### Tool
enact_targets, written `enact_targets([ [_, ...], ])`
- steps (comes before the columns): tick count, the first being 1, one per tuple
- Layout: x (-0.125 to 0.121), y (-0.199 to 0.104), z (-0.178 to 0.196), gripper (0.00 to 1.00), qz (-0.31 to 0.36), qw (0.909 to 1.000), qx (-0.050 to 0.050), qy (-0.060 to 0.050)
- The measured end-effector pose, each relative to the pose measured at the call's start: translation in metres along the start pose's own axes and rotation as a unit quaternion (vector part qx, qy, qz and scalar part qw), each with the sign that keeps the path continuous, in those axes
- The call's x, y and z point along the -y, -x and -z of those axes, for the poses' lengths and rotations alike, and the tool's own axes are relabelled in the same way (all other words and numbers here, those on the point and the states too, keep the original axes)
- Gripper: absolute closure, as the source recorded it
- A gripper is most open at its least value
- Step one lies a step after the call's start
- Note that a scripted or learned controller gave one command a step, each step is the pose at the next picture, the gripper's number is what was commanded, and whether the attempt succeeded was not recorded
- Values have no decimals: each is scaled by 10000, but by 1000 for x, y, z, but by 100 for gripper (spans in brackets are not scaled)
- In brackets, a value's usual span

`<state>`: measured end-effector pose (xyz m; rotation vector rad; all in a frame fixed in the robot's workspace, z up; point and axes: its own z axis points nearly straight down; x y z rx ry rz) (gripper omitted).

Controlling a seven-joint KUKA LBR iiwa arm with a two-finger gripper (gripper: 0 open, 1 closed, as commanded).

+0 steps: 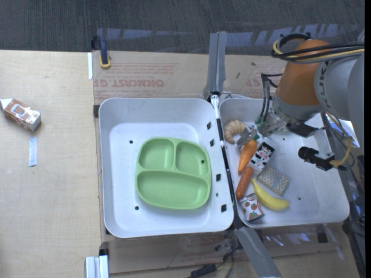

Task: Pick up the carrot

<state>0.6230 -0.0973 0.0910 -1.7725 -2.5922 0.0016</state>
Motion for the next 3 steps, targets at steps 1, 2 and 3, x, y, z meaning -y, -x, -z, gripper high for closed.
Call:
enact_targets([
  [1,55,-11,0,0,2367,9716,2,8],
  [2,55,-9,9,100,2340,9722,1,16],
  [3,55,-9,9,0,2343,9722,2,15],
])
